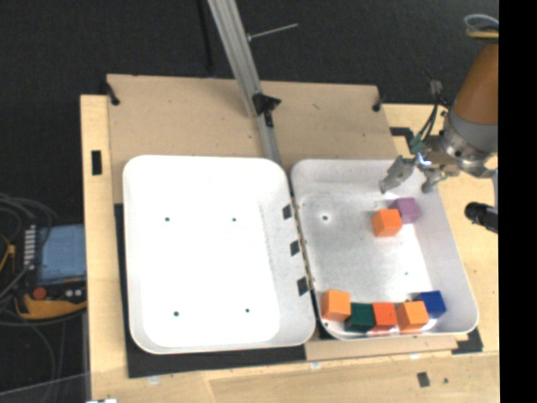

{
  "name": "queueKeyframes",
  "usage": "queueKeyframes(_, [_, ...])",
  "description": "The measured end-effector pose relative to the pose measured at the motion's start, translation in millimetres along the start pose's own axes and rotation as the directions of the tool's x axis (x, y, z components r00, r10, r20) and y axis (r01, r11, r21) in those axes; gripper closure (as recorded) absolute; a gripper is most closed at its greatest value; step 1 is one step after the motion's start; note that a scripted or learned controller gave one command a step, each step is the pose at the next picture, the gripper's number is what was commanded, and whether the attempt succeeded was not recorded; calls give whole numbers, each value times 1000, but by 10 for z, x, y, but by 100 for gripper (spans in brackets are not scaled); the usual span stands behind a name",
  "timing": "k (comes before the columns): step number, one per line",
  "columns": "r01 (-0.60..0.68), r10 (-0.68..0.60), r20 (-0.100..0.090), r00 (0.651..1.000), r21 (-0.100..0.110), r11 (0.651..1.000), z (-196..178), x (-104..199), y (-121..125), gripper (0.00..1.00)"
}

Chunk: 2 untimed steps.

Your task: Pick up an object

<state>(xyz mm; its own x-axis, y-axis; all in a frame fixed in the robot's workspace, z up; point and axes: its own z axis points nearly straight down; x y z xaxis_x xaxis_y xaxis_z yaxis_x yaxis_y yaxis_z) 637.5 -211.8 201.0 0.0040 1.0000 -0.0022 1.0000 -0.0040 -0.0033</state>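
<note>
The right bin holds several small blocks. An orange cube lies near its upper middle, with a purple block touching its upper right corner. Along the near rim sit an orange cube, a green block, two more orange blocks and a blue block. My gripper hangs over the bin's far right part, just above the purple block, open with nothing between its fingers.
The left bin lies beside the right one. A slanted metal post rises behind the bins. Cables and a blue box lie off the bench to the left.
</note>
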Motion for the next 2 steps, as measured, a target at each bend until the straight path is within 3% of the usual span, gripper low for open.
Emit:
queueKeyframes(1, [-2,2,-1,1000,1,1000,620,32,-12,0])
queueKeyframes(2, [-3,3,1,1000,-9,1000,462,23,13,100])
